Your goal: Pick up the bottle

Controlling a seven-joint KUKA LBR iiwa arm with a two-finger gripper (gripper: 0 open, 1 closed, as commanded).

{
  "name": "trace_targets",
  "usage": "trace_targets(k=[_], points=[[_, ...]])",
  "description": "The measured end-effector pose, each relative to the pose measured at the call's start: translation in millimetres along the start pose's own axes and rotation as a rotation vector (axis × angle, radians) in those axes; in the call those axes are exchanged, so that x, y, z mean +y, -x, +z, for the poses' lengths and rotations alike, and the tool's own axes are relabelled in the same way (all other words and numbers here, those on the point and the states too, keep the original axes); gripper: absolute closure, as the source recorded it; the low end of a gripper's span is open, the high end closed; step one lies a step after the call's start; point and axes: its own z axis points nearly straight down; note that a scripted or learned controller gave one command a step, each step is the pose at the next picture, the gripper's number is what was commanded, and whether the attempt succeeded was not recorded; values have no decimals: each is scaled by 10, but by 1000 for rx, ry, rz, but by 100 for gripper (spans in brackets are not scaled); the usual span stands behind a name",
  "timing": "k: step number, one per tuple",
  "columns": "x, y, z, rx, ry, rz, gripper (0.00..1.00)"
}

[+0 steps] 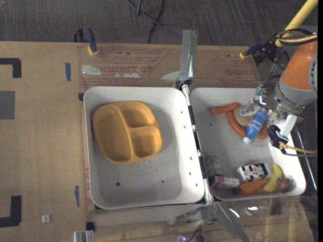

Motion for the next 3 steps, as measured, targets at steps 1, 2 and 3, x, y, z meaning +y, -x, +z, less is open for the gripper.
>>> trace_targets(k=[1,2,3], points=[[57,64,-166,-16,20,-1,100],[250,-12,-27,-1,-30,-402,100],[309,-586,-1018,-1,-31,-320,100]])
